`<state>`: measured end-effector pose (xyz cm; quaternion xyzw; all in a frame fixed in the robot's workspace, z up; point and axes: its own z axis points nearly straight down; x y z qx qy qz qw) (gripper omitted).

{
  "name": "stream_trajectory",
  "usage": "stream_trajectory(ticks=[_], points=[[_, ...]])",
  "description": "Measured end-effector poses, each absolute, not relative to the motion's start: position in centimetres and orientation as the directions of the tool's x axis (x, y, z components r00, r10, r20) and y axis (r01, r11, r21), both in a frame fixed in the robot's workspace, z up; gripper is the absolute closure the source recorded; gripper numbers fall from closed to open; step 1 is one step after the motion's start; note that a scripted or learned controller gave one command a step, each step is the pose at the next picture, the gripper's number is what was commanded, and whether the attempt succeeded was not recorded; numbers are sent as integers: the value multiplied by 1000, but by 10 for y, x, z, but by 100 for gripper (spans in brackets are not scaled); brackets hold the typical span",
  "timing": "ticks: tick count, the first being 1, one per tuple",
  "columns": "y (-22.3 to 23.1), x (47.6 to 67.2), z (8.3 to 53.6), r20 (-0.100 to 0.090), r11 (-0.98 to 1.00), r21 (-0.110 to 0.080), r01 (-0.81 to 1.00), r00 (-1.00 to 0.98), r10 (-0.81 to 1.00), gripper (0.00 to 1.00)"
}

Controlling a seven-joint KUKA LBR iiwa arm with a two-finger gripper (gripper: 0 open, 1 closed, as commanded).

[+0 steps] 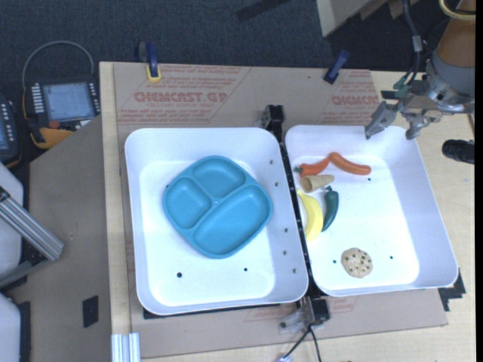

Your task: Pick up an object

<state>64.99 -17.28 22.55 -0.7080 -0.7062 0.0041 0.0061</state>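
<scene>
In the right bin [423,225] lie an orange carrot-like sausage [337,164], a small cone [317,181], a yellow banana [311,213], a dark green pepper [330,207] and a round cookie [356,262]. My gripper [394,124] hangs over the bin's far edge, up and to the right of the sausage. Its two fingers are spread apart with nothing between them.
The left bin [151,262] holds a blue divided plate [217,204]. A black clamp [272,115] sits between the bins at the back. A pendant with a screen [64,100] lies off the bench at far left.
</scene>
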Motion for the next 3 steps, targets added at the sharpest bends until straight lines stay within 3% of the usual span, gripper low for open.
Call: stream_trajectory(ticks=[1,3], points=[[-172,653,234,0,0,-1,1000,0,1000,0],[-164,646,114,1,1,-3,1000,-1,1000,0]])
